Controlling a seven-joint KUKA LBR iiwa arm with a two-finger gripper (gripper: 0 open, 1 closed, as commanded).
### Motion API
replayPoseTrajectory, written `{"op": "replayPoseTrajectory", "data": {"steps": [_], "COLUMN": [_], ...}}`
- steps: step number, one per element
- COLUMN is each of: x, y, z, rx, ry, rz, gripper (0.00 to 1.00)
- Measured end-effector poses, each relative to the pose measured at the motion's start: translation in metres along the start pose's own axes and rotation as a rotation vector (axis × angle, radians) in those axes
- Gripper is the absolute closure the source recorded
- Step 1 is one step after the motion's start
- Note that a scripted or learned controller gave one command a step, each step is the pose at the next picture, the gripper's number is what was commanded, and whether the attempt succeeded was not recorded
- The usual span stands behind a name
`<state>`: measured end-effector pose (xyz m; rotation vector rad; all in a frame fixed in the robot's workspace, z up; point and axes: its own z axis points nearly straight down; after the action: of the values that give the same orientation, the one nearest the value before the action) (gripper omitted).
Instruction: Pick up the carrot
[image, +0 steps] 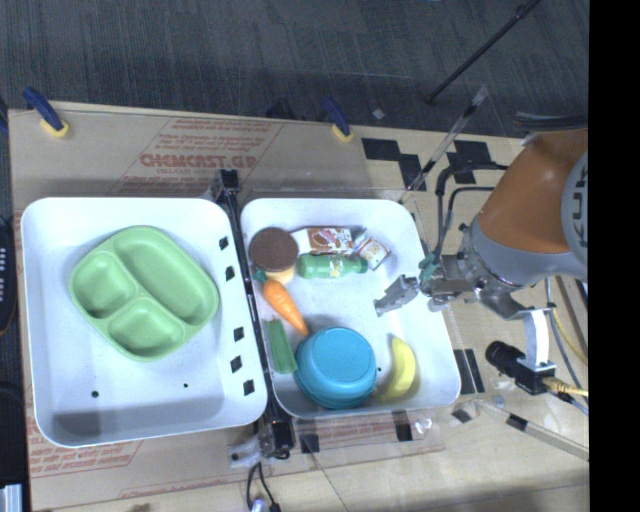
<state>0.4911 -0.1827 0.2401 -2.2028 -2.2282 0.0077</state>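
Two bins (40, 300) — carrot (284, 305) in right.

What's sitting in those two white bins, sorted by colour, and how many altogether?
Green: 3, divided plate, bottle, cucumber
Orange: 1, carrot
Blue: 1, bowl
Yellow: 1, banana
Brown: 1, round piece
Mixed-colour packets: 2
Total: 9

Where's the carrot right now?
The carrot lies in the right bin, near its left wall, just below the brown round thing and above the blue bowl.
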Motion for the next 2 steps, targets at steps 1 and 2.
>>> {"op": "replayPoseTrajectory", "data": {"steps": [1, 2], "x": [0.073, 0.063], "y": [0.022, 0.06], "z": [0.094, 0.141], "rx": [0.008, -0.017], "ry": [0.002, -0.01], "rz": [-0.026, 0.071], "gripper": [0.0, 0.0]}}
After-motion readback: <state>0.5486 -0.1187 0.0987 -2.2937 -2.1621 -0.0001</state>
